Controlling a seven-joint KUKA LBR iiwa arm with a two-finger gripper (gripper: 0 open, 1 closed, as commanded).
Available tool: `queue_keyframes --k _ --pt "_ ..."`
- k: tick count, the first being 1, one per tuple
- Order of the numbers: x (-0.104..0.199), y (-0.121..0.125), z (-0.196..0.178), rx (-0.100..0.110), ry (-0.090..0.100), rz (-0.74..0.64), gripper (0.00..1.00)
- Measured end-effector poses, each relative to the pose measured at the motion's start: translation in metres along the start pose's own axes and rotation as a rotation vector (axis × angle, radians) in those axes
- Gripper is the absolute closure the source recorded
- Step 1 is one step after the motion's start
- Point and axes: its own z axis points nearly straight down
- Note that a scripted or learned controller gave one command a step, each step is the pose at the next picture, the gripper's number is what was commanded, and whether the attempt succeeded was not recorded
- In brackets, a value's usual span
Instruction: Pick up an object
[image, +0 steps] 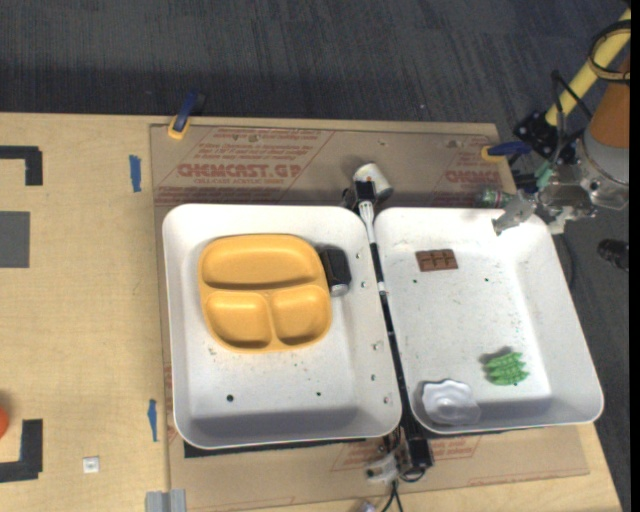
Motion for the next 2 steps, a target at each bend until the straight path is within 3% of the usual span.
queue_keyframes --k 1,2 --pt "0.055 -0.046 0.083 0.001 0.001 -0.056 0.00" --pt "0.081 -0.004 0.103 -0.004 -0.002 -0.304 0.00"
